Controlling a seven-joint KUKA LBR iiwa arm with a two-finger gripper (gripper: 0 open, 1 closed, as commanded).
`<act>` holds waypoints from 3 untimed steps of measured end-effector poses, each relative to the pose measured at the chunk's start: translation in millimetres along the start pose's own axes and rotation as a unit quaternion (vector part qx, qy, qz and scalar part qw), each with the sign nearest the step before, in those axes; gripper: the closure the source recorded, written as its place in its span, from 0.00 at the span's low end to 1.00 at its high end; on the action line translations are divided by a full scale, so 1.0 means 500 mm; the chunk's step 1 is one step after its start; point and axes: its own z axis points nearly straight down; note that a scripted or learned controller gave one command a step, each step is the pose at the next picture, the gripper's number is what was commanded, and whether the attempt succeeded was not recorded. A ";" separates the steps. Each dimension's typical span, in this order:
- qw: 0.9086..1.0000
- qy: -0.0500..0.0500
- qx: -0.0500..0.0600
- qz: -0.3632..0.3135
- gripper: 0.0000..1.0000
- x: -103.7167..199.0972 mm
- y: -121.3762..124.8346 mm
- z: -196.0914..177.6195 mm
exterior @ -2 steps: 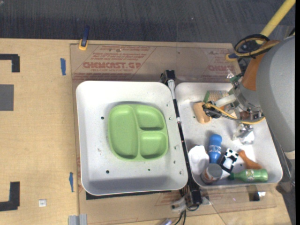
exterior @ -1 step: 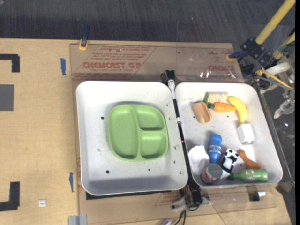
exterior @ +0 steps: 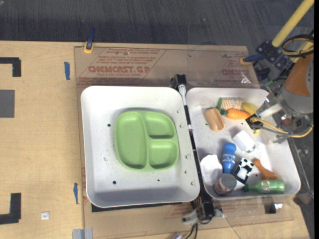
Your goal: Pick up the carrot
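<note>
The carrot [exterior: 238, 115], orange with a green end pointing left, lies near the back of the right bin [exterior: 286, 158]. It rests between a tan cylinder [exterior: 215, 119] on its left and a yellow piece [exterior: 248, 107] at its right end. My gripper [exterior: 280, 119] hangs over the bin's right side, to the right of the carrot and apart from it. The wrist hardware blocks the view of the gripper's tip.
The right bin also holds a speckled cracker block [exterior: 230, 103], a white piece [exterior: 244, 140], a blue bottle [exterior: 229, 156], a white cup [exterior: 210, 166], a grey can [exterior: 225, 183], a black-and-white toy [exterior: 244, 169], an orange wedge [exterior: 267, 173] and a green bottle [exterior: 264, 186]. A green divided plate [exterior: 147, 139] sits in the left bin [exterior: 94, 133].
</note>
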 end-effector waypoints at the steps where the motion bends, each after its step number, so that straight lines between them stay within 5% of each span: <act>1: 1.000 -0.008 -0.003 -0.001 0.00 0.061 -0.101 0.049; 2: 0.997 -0.006 -0.005 0.073 0.00 0.131 -0.174 0.048; 3: 0.996 -0.001 -0.004 0.091 0.00 0.127 -0.189 0.046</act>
